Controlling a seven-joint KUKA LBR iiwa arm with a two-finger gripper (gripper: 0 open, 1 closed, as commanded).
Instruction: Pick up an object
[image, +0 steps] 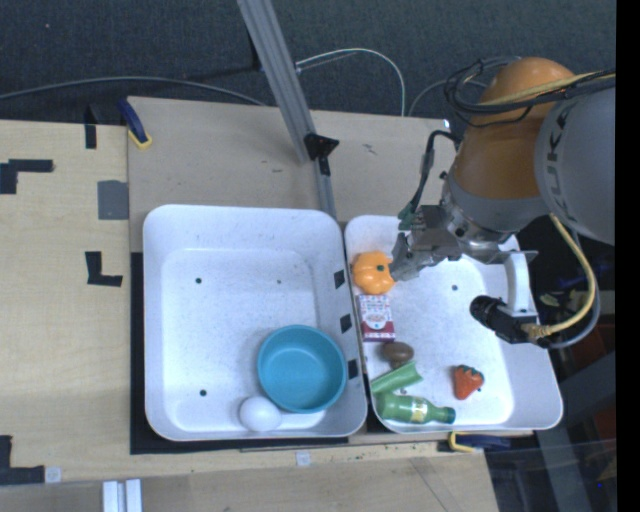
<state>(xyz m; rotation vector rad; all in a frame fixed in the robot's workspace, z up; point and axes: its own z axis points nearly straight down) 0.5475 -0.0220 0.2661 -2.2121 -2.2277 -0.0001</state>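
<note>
My gripper (405, 262) hangs over the upper left part of the right bin (520, 395), just right of an orange pumpkin-like fruit (372, 272). Nothing shows between its fingers. Below the fruit lies a small red and white carton (377, 318), then a brown nut-like object (398, 352), a green cylinder (396, 379) and a green bottle (415, 409) along the bin's front. A red strawberry (467, 380) sits towards the front right.
The left bin (200, 240) holds a blue bowl (300, 367) and a white ball (259, 412) near its front. A grey metal pole (285, 80) slants down to the bins' shared back edge. Cables trail behind the arm.
</note>
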